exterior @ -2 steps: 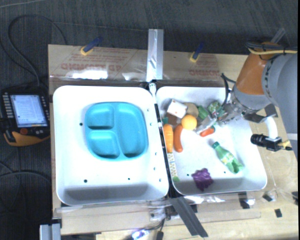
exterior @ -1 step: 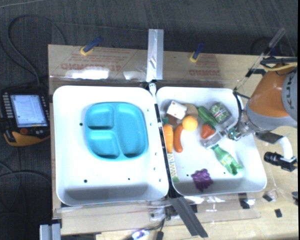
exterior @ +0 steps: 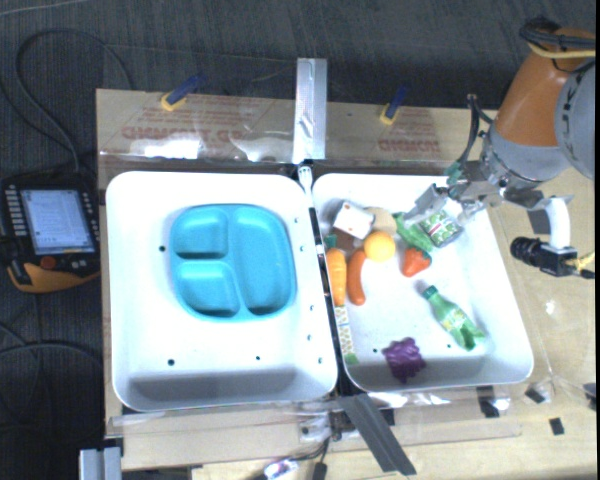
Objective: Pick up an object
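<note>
The right bin (exterior: 500, 298) holds several toy foods. A white-and-brown box (exterior: 352, 218) lies at its back left, with an orange ball (exterior: 379, 247) and an orange carrot (exterior: 356, 276) just in front of it. A red piece (exterior: 414, 261) sits mid-bin, a green bottle (exterior: 450, 316) lies to the front right, and a purple grape bunch (exterior: 404, 356) is near the front wall. My gripper (exterior: 456, 196) hangs over the bin's back right corner. A green-and-white packet (exterior: 433, 226) lies right at its tip; whether they touch is unclear.
The left bin (exterior: 140, 348) holds a blue divided tray (exterior: 230, 260). An orange-yellow piece (exterior: 335, 273) lies along the wall between the bins. A teach pendant (exterior: 45, 228) sits left of the bench, and a black fitting (exterior: 540, 253) sits right of the right bin.
</note>
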{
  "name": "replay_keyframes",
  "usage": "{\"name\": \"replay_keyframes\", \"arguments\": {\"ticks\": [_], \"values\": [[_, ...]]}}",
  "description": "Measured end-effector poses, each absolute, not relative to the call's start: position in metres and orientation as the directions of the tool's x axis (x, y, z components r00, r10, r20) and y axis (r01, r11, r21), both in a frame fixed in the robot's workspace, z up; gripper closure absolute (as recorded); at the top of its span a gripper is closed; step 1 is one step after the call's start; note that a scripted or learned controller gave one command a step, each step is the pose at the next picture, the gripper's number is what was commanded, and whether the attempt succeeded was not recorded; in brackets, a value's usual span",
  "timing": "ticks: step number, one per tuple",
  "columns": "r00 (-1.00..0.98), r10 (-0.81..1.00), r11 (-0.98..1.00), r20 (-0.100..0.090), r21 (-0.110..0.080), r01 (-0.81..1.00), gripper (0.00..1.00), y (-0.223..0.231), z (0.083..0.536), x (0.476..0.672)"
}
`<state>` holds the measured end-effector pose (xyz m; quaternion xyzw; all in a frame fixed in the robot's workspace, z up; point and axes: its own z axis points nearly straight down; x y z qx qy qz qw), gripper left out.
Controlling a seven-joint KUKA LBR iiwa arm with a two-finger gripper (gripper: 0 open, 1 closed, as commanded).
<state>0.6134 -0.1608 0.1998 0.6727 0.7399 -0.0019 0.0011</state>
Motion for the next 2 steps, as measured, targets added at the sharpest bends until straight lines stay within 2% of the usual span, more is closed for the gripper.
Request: {"name": "replay_keyframes", "arguments": {"ticks": [1,2], "values": [[0.023,1.000,-0.023,-0.004,-0.002,1.000,0.00,-0.152,0.187,0.625],[-0.193,0.981,0.193,-0.002,-0.001,0.981,0.00,-0.156,0.116,0.617]]}}
